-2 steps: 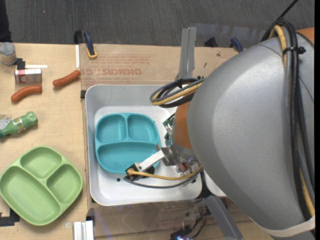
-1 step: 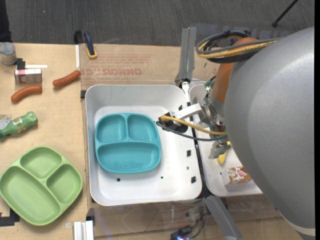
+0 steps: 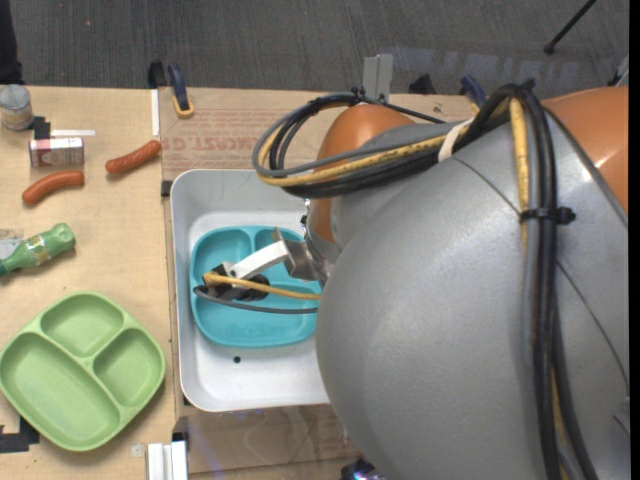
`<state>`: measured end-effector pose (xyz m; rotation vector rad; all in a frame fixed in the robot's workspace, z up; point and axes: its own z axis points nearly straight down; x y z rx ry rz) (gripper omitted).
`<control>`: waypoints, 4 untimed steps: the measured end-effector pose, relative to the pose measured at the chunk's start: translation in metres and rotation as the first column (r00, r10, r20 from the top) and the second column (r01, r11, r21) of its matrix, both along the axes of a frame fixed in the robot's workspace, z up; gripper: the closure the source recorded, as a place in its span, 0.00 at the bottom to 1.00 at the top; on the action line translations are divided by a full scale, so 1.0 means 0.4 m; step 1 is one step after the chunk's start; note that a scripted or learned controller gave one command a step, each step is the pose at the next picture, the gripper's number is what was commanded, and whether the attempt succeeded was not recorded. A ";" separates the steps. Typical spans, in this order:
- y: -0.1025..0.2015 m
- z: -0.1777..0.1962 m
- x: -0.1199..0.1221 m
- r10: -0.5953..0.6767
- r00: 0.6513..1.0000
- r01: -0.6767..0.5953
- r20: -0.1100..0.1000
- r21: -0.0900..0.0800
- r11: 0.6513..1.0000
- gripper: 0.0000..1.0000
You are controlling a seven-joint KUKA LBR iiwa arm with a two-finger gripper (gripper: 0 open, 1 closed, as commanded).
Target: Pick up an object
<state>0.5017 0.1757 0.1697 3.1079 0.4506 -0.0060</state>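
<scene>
A teal divided plate [image 3: 240,318] lies flat in the white bin [image 3: 215,383], towards its left half. My gripper [image 3: 298,256] hangs low over the right part of the plate, coming in from the right. The big grey arm [image 3: 470,308] with its orange band hides the plate's right edge and the rest of the bin.
On the wooden bench left of the bin lie a green divided plate [image 3: 80,368], a green toy bottle [image 3: 38,248], two red sausages [image 3: 52,185] [image 3: 132,157], a small box [image 3: 56,150] and a can [image 3: 14,106]. A small dark speck [image 3: 237,359] marks the bin floor.
</scene>
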 end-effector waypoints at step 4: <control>-0.050 -0.177 -0.062 -0.059 0.998 0.059 -0.002 -0.001 0.998 1.00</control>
